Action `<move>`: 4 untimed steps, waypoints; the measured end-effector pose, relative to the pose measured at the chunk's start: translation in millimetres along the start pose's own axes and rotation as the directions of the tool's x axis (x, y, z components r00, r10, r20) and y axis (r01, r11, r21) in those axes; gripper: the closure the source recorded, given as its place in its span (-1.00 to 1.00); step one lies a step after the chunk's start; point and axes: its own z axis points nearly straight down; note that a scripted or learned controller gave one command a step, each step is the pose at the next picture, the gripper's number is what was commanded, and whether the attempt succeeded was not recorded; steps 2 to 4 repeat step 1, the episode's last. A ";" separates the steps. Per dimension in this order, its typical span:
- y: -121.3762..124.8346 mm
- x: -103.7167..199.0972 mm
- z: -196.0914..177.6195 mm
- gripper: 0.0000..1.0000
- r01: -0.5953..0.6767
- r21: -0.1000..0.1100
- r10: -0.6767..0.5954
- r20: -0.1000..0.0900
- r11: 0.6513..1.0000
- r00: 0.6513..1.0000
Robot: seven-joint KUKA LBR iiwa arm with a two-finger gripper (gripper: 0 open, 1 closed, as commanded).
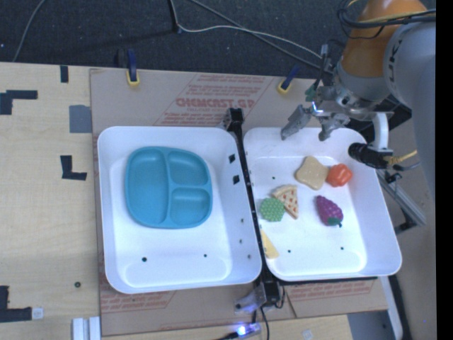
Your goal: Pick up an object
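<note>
Nearest the camera, along the left edge of the right bin point(375, 261) close to its near-left corner, lies a pale yellow wedge point(268, 246). Going left to right from the start: the left bin point(113, 211) carries a blue divided plate point(169, 187), set toward its far-left part. Across the black joint, the right bin holds the toy food in a loose group around its middle: a green leafy piece point(272, 209) just beside a pizza slice point(287, 200), the two touching or nearly so; a tan bread slice point(311, 172) farther back; purple grapes point(328, 210) toward the right edge; and a red-orange pepper point(339, 175) just beside the bread. Above the far edge of the right bin hangs the gripper point(308, 127), its two fingers spread apart with nothing between them, well apart from the bread
</note>
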 end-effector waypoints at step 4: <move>0.2 0.4 -9.7 1.00 0.001 0.000 -0.001 0.000 1.000 1.000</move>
